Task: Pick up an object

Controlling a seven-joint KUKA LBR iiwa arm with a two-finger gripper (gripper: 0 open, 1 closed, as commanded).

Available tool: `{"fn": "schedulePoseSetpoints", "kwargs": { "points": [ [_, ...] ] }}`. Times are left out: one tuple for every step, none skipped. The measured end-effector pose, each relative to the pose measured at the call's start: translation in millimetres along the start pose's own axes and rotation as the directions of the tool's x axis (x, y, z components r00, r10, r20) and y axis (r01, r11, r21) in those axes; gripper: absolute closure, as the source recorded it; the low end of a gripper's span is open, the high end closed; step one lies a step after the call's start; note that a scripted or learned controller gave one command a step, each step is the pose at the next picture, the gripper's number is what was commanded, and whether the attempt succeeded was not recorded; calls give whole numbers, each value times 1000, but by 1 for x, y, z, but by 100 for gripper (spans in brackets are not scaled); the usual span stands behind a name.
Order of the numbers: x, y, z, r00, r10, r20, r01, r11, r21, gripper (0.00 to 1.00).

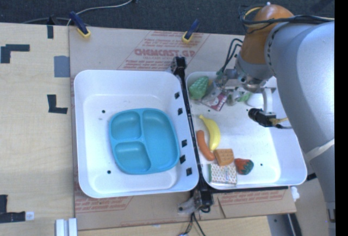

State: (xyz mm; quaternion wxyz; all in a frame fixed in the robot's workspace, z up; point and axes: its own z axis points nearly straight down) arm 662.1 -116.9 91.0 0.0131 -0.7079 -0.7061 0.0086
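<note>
Over the right bin [283,167], gripper [227,92] sits low at the far end by a green toy [199,87] & a pink-white packet [217,101]; can't tell its state. Risk: items crowd together, so it may nudge or grab two.

A bench [32,137] (cardboard-topped) bears two white bins [87,137] side by side.

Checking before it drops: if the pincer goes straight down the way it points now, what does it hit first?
Most likely the pink-and-white packet in the right bin, just under the pincer. The green toy lies beside it, so with depth unclear, that could be touched instead.
</note>
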Motion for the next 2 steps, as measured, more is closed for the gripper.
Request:
{"fn": "schedulePoseSetpoints", "kwargs": {
  "points": [
    [-18,1,7,1000,1,-8,-1,1000,6,0],
    [-20,0,-1,1000,-8,0,8,1000,10,100]
  ]
}}
